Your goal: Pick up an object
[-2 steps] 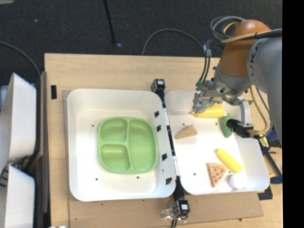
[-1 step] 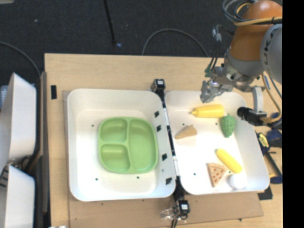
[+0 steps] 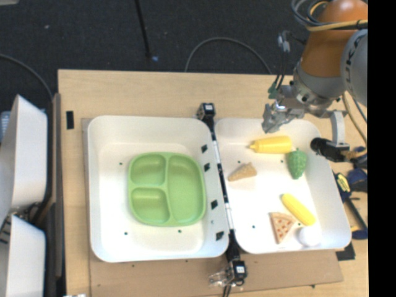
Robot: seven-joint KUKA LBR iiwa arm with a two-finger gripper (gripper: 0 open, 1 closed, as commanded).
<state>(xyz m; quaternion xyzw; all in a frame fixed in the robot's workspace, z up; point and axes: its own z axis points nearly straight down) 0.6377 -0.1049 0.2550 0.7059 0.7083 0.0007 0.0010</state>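
Six objects (image 3: 271,145) lie below the gripper (image 3: 273,124).

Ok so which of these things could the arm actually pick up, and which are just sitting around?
Could be picked up, right bin: yellow bottle, green toy, wedge, banana, pizza slice, white ball. The gripper is above the bottle.

Just lying about: green divided plate in the left bin, cables on the floor.

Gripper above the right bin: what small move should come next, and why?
Probably a short descent toward the yellow mustard bottle. The gripper hangs just above the bottle's rear edge in the right bin with nothing visibly held, and that bottle is the nearest object to it.
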